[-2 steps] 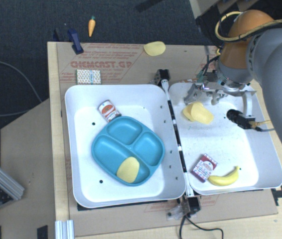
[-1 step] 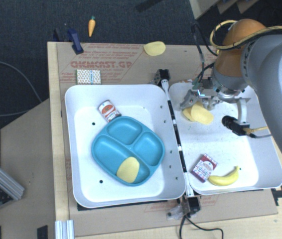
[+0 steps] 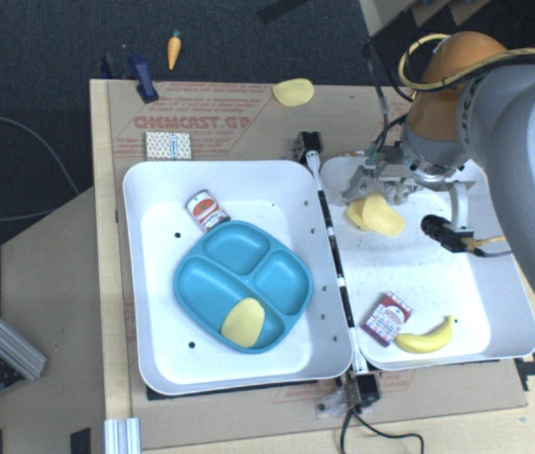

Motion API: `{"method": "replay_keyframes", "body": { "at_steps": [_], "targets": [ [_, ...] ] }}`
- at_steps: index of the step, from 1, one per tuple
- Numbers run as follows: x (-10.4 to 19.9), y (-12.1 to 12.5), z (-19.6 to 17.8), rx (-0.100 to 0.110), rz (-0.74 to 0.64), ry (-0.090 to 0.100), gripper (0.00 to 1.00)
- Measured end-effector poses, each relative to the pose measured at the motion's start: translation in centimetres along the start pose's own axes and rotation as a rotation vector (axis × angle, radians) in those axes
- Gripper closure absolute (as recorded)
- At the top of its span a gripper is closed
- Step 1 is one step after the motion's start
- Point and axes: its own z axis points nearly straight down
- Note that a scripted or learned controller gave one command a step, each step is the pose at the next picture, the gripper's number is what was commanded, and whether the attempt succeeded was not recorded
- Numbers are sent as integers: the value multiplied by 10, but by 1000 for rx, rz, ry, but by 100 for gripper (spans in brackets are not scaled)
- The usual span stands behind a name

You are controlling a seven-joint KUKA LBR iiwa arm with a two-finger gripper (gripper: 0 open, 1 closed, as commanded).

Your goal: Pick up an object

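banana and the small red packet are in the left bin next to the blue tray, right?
Not quite. The camera view shows the banana and the red packet side by side in the right bin, near its front edge. The blue tray sits in the left bin.

Two white bins (image 3: 154,253) (image 3: 494,320), one blue plate (image 3: 201,287), one banana (image 3: 425,338), perhaps four yellow pieces (image 3: 244,322) (image 3: 377,216) (image 3: 294,92).

One fixed camera above the desk

The camera looks down at a slant from above the desk (image 3: 249,112); both white bins, left (image 3: 154,282) and right (image 3: 494,310), fit within its frame; dark floor shows along the top; the arm (image 3: 523,130) enters large from the right.
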Motion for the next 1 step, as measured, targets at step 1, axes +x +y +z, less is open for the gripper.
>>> {"method": "replay_keyframes", "body": {
  "at_steps": [1],
  "targets": [
    [-2, -6, 0, 4, 1, 1, 0]
  ]
}}
